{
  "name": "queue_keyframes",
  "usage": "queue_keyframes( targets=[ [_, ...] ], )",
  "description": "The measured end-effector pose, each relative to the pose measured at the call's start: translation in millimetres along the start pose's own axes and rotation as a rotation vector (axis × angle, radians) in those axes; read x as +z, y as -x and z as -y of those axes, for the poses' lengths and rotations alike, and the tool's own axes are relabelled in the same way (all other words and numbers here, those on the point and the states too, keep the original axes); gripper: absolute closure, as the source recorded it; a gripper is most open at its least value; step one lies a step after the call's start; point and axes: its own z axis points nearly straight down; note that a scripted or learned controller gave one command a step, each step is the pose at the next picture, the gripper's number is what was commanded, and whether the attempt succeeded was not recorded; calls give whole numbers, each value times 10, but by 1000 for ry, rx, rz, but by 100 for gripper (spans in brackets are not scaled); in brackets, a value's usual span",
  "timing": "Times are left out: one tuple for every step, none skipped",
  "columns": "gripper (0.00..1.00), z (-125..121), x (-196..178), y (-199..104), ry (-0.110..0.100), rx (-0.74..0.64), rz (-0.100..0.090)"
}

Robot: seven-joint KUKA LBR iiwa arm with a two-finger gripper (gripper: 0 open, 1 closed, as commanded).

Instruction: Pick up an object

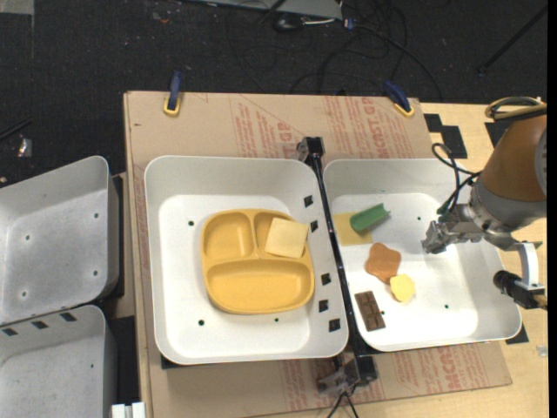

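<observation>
**Hand hangs over the right bin, pieces spread beside it**

Starting at the left of the surface (226, 116): the left bin (174, 320) carries a yellow divided tray (252, 277) in its middle, and a pale yellow square slab (285, 238) lies tilted across the tray's upper right compartment.

Across the black divider (331, 251) that runs between the two bins, we are into the right bin (452, 320). Near its upper left corner a green block (370, 216) lies partly over a yellow sponge piece (345, 231), the two touching. Toward the bin's middle sits an orange lump (382, 261), and a small yellow round piece (402, 288) is right against its lower right side. A dark brown bar (370, 310) lies near the bin's lower left edge, apart from the rest.

Further right, the hand (438, 236) hangs over the bin's right half, near the orange lump but apart from it. It is too small and dark here, so I cannot tell whether it is released or clenched, and nothing is seen in it. The grey arm (513, 190) comes in over the bin's right edge.
</observation>
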Motion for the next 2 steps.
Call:
queue_keyframes(
  targets=[
    [100,23,-629,-14,3,-2,1],
    [100,73,-1242,-34,5,-3,2]
  ],
)
